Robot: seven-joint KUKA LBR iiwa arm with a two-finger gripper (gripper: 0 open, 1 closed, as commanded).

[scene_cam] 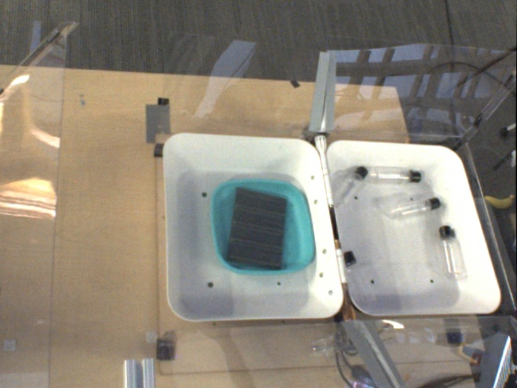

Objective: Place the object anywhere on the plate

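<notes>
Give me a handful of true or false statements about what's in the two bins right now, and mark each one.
1. A teal plate sits in the left bin. True.
2. The dark ridged block lies in the right bin. False: it lies on the teal plate.
3. Several clear vials with black caps, such as one, lie in the right bin. True.
4. The vials stand upright. False: they lie on their sides.
5. The two bins are stacked. False: they sit side by side.
</notes>
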